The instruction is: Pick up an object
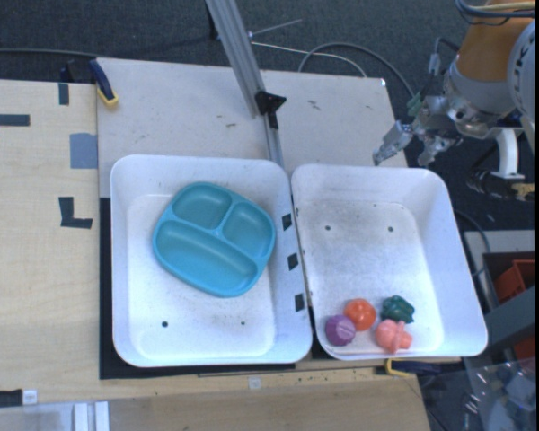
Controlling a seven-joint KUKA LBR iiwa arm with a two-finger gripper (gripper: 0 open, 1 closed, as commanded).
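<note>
So from the overhead camera: two white bins. The left bin [126, 241] has one blue divided plate [215, 238]. The right bin [449, 241] has four small toys bunched in its lower corner: orange one [360, 312], purple one [340, 330], dark green one [397, 309], pink one [393, 335]. Shapes are too small to name. The gripper [402, 142] sits upper right, past the bin's rim, fingers apart, nothing between them.

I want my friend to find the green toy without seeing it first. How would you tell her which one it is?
Look at the right bin of the two white ones, down at its near edge where four small toys huddle. The green toy sits farthest right and farthest back in that bunch, just above the pink toy. It is the only dark green one; the others are orange, purple and pink.
</note>
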